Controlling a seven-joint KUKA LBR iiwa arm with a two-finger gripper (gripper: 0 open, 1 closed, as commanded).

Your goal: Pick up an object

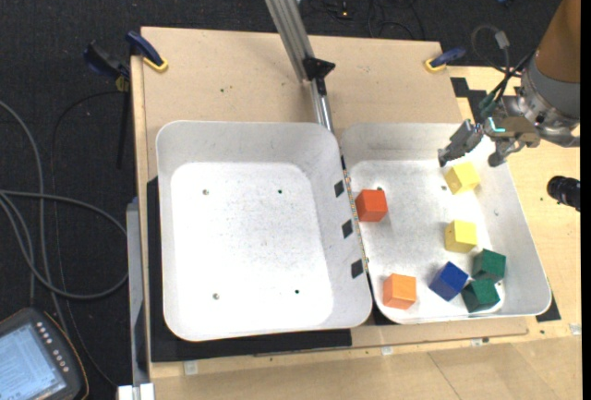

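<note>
My gripper (478, 151) hovers over the far right part of the right bin (406, 149), open, with nothing between its fingers. Just below its left finger (456, 149) a yellow block (462, 177) lies tilted on the bin floor. Lower down lies a second yellow block (461, 235). A red-orange block (371, 204) sits near the bin's left wall. Along the front edge are an orange block (399, 290), a blue block (450, 281) and two green blocks (489, 264) (480, 296).
The left bin (245, 223) lies beside the right one. A metal pole (282, 1) slants from the top of the view down to the gap between the bins. Clamps (148, 52) (445, 58) grip the board's far corners.
</note>
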